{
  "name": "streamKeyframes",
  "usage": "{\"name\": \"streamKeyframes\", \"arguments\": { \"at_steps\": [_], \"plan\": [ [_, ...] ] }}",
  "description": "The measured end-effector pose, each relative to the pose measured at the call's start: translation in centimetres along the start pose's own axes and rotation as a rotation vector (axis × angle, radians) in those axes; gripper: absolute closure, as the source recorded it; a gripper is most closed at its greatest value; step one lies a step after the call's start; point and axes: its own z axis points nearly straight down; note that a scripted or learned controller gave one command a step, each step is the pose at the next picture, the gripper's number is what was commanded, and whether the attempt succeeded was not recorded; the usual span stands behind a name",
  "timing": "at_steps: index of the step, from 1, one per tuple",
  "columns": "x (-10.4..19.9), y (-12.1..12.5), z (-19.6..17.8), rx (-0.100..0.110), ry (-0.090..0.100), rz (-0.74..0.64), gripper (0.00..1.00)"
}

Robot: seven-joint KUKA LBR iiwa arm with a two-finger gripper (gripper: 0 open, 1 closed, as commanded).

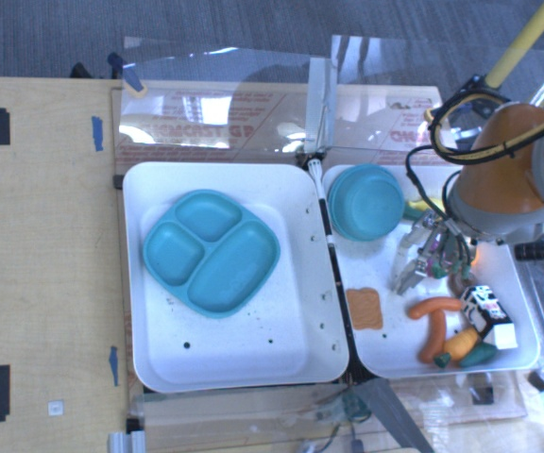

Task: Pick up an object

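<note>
Orange sausage [434, 305] just below claw [421, 270]

- Divided plate [212, 251] — solid turquoise blue, in the white left bin [159, 347].
- Bowl [365, 202], left of and above the end effector [421, 270] — the same turquoise.
- Flat square piece [364, 308], below-left — tan brown.
- Sausage [433, 306], below — orange-red.
- Block [483, 304], lower right — black-and-white pattern.
- Table [41, 253] — pale wood.
</note>
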Motion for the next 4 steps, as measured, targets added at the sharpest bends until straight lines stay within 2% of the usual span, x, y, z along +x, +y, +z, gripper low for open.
{"name": "streamKeyframes", "arguments": {
  "at_steps": [1,2,3,4],
  "plan": [
    [8.0,-4.8,-0.1,0.002,0.003,0.114,0.0],
    [9.4,-1.2,-0.2,0.0,-0.002,0.076,0.0],
    [9.8,-0.3,-0.2,0.001,-0.003,0.152,0.0],
    [-0.7,1.4,0.0,0.001,0.003,0.08,0.0]
  ]
}}
